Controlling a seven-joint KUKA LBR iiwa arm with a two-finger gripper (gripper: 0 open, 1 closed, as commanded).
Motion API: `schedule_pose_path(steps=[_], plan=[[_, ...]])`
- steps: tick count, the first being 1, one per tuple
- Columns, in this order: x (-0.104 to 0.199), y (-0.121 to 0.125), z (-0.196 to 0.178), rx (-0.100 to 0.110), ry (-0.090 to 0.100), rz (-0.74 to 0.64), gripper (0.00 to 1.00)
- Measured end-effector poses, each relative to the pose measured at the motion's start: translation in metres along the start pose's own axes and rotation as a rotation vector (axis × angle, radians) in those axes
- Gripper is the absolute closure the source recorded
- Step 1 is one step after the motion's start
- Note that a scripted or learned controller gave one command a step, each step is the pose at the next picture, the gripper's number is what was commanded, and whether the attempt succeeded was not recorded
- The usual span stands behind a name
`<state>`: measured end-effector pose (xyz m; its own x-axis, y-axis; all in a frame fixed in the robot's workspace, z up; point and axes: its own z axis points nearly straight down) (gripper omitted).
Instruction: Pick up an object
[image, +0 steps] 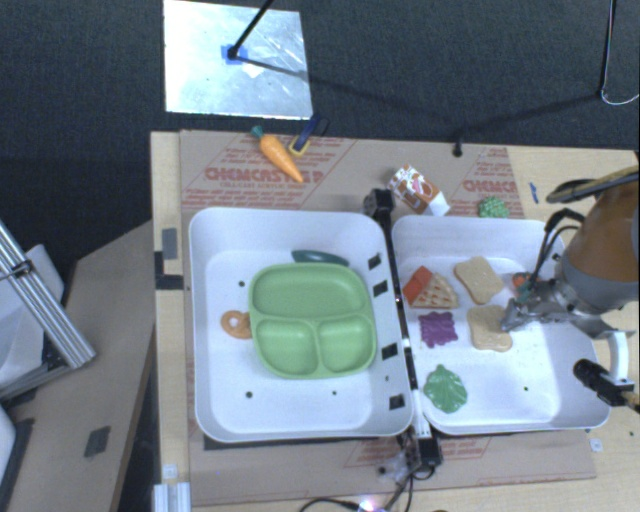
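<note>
1. White plastic is framing the scene: two shallow bins are sitting side by side at the centre of the frame, the left bin (215, 330) and the right bin (560, 400).
2. The grey arm (600, 250) is reaching in from the right edge, its gripper (518, 308) hanging low over the right bin, at the right edge of a tan bread-shaped piece (488, 330).
3. How far the gripper is standing open, and whether it has hold of anything, cannot be told from this angle.
4. The tan piece is lying on the bin floor at centre right, with a second tan slice (478, 278) lying just above it in the frame.
5. A pizza-like wedge (428, 288) is resting near the bin's upper left, a purple piece (437, 328) is lying just below it, and a green leaf (445, 388) is lying lower still.
6. A green divided tray (310, 318) is taking up the middle of the left bin, with a small orange ring (236, 324) lying just to its left and a dark green item (318, 257) peeking out at its top edge.
7. Above the bins, a toy carrot (278, 157), a small carton (418, 190) and a green bit (492, 207) are lying on the cardboard.
</note>
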<state>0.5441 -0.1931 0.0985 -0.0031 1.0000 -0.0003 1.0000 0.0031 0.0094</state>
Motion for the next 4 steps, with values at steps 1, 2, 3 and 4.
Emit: schedule_pose_path(steps=[1, 2, 3, 4], plan=[[0.004, 0.005, -0.044, 0.006, -0.001, -0.001, 1.0], [0.0, 0.015, -0.104, 0.001, -0.003, -0.002, 1.0], [0.0, 0.017, -0.127, 0.005, -0.001, -0.002, 1.0], [0.047, 0.009, -0.118, 0.009, 0.002, -0.005, 1.0]])
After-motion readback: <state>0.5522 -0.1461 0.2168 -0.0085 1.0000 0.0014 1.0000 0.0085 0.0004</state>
